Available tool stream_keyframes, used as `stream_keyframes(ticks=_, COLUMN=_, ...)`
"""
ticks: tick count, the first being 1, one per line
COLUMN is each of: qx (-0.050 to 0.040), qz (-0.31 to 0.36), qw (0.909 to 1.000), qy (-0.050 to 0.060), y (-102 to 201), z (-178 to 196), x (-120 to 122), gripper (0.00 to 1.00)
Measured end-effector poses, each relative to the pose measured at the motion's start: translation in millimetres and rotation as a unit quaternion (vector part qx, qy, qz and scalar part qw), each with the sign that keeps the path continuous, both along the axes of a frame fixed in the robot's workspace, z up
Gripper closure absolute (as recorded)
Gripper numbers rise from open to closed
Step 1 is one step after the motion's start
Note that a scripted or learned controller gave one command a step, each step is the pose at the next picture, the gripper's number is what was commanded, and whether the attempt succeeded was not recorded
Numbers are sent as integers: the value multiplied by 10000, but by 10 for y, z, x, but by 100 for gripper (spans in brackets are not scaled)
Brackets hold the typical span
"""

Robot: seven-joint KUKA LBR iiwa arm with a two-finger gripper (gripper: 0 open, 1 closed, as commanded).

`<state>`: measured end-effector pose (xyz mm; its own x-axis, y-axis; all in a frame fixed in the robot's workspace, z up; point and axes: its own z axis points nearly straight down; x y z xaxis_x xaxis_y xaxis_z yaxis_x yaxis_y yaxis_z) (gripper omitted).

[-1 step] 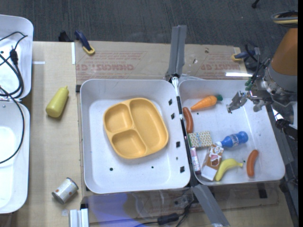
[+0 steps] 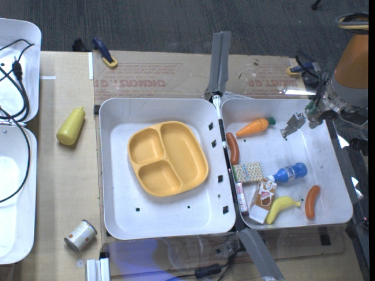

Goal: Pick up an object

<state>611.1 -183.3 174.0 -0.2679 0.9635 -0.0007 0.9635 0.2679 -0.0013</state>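
The wooden counter point(image 2: 64, 174) carries two white bins side by side: the left bin point(image 2: 114, 215) mid-frame, the right bin point(image 2: 334, 212) beside it. A yellow bottle point(image 2: 71, 126) lies at left, a small can point(image 2: 79, 235) at lower left, cardboard point(image 2: 146, 78) along the top.

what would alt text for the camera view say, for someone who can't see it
The gripper hangs with fingers apart over the upper part of the right bin, which holds a carrot, two sausages, a blue bottle, a banana and small packets. The left bin holds a yellow divided plate. A mustard bottle and a can lie outside.
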Motion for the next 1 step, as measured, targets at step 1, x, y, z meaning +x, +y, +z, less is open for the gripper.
stream_keyframes(ticks=1, qx=1, qz=700, qw=9975, qy=-9, y=349, z=-828, x=274, gripper=0)
